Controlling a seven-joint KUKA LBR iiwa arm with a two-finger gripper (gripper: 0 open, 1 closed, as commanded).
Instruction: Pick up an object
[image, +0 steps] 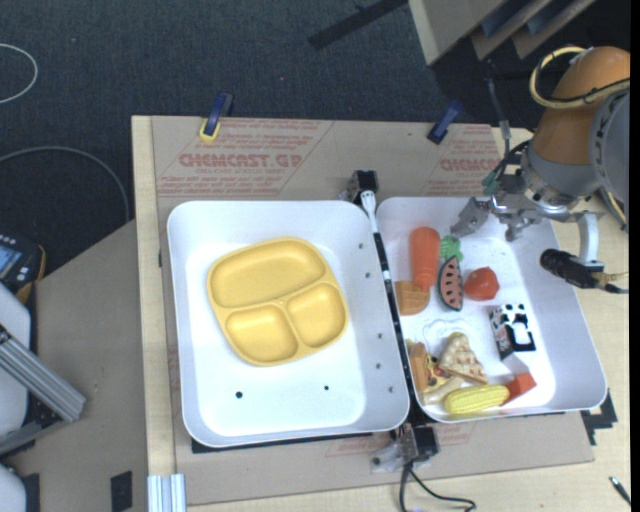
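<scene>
a tan cardboard-covered surface (300, 150) carries two shallow white plastic bins side by side. the left white bin (200, 400) holds a yellow plastic plate with three compartments (277, 299), lying flat near its middle. the right white bin (570, 330) holds a jumble of small toy foods. an orange carrot-shaped toy (425, 255) lies lengthwise near the bin's left wall, with a tan bread-slice toy (411, 297) just below it. beside the carrot is a watermelon-slice toy with a green rind (451, 281), and a round red tomato-like toy (482, 283) sits just to its right. a black and white block-shaped toy (513, 329) lies further toward the near right. along the near edge are a yellow corn-cob toy (476, 399), a beige lumpy toy (461, 356) above it, and a small orange-red wedge (521, 384) to the right of the corn.

the grey robot arm with an orange band (585, 95) reaches in from the right, over the far right corner of the right bin. its metal hand (497, 212) hovers above the bin's far end, apart from the toys, with its fingers spread open and nothing between them.
</scene>
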